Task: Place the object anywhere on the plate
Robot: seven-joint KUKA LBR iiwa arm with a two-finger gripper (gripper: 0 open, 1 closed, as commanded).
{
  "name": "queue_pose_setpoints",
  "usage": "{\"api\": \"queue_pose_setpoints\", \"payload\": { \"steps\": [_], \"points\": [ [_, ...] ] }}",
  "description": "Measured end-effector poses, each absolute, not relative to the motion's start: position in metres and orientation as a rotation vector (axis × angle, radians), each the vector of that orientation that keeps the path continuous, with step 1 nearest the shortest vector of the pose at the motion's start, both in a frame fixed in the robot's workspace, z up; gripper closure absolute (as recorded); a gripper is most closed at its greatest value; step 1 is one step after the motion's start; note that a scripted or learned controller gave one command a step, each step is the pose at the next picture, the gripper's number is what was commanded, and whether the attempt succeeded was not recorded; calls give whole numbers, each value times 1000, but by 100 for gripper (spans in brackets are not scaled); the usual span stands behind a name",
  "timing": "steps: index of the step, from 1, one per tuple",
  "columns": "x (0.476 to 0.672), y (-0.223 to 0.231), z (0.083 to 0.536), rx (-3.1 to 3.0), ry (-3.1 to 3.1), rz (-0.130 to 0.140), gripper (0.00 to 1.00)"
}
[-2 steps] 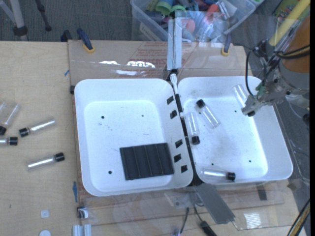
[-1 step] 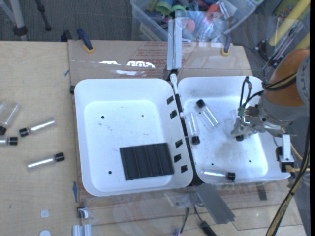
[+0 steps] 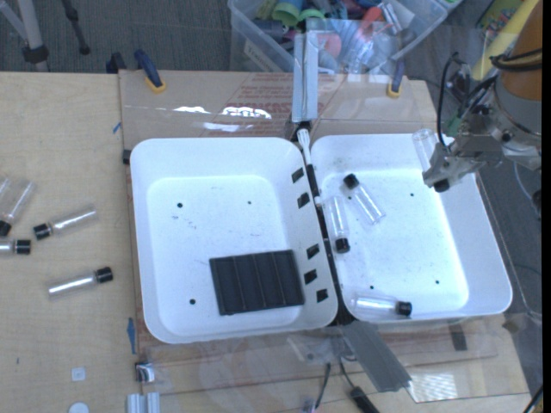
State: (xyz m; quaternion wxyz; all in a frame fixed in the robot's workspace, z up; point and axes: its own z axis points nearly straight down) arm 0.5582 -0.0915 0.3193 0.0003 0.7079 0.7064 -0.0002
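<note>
A black ribbed plate (image 3: 256, 282) lies flat in the left bin (image 3: 164, 166), towards its front. In the right bin (image 3: 482, 265) lie clear vials with black caps: one (image 3: 363, 198) near the middle back, one (image 3: 336, 224) along the divider, one (image 3: 383, 305) at the front wall. Another clear vial (image 3: 423, 149) shows at the back right, right beside my gripper (image 3: 439, 179). The gripper hangs over the right bin's back right part, far from the plate. Whether that vial is in its grasp I cannot tell.
A divider with black clips (image 3: 308, 222) runs between the bins. More vials (image 3: 65, 222) lie on the wooden bench to the left. A clear tub of colourful toys (image 3: 344, 15) stands behind the bins. Cables (image 3: 461, 84) hang by the arm.
</note>
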Motion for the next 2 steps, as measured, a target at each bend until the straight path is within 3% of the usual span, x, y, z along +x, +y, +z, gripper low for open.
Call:
{"api": "queue_pose_setpoints", "payload": {
  "steps": [1, 2],
  "points": [
    [561, -102, 227, 2218, 2230, -4, 100],
    [516, -58, 262, 2363, 2079, -6, 100]
  ]
}}
